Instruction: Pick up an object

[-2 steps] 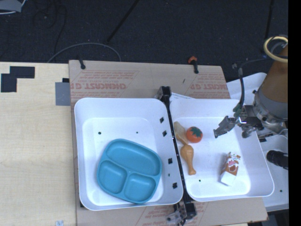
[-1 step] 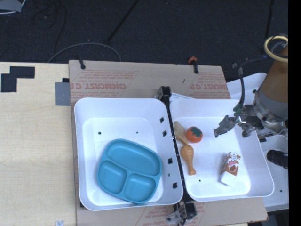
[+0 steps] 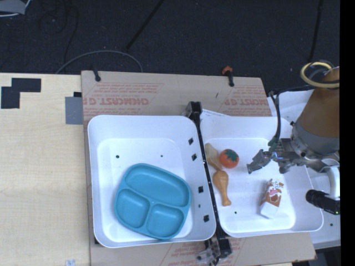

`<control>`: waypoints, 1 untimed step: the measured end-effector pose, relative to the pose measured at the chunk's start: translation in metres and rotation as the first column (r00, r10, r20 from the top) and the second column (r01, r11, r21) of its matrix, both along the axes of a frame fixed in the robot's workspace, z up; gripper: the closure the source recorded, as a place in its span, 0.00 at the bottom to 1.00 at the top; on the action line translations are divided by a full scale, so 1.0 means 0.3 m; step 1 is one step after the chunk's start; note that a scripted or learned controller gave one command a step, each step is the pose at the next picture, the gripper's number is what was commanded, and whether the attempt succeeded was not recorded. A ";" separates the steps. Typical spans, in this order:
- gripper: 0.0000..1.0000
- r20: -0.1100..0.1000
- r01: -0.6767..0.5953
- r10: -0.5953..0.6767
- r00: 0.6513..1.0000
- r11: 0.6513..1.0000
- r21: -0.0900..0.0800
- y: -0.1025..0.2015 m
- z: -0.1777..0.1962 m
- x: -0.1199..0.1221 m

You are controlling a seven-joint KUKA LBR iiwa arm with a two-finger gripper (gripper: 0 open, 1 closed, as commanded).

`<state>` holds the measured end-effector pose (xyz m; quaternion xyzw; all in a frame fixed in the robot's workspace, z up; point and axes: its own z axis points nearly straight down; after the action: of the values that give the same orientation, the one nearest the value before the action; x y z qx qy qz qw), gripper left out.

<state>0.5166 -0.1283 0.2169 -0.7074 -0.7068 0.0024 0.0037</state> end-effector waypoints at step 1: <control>0.00 0.001 0.000 0.000 1.000 1.000 0.000 0.004 -0.146 0.006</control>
<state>0.5183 -0.1271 0.1731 -0.7073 -0.7069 0.0020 0.0036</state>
